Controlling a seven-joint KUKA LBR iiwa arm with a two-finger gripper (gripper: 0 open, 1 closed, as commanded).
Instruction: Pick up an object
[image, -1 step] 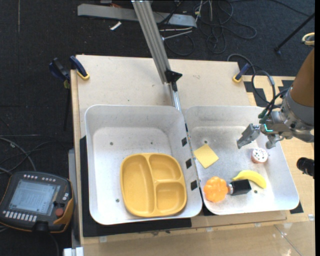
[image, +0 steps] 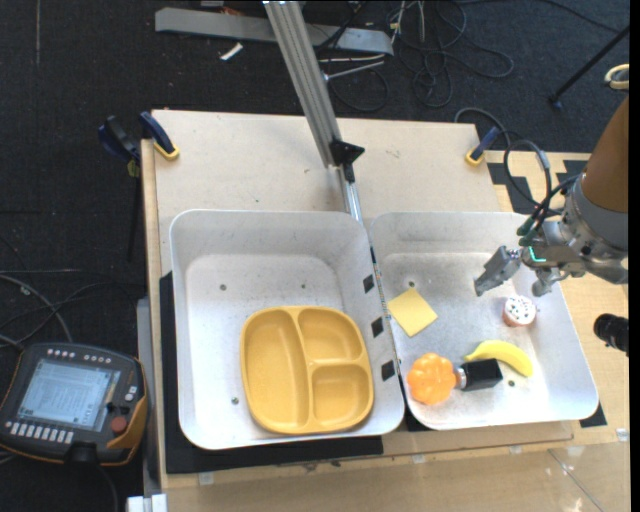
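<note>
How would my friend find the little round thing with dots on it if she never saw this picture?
Look in the right white bin, the one under the gripper. Near its right wall, just above the yellow banana, sits a small round thing. It is the only white piece there with red dots, while its neighbours are plain yellow, orange or black.

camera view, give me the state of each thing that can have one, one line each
gripper: open, above the right bin, holding nothing
yellow divided plate: upright in the left bin
banana: lying flat, touching the black block
orange toy: resting in the right bin
yellow square: lying flat
</note>
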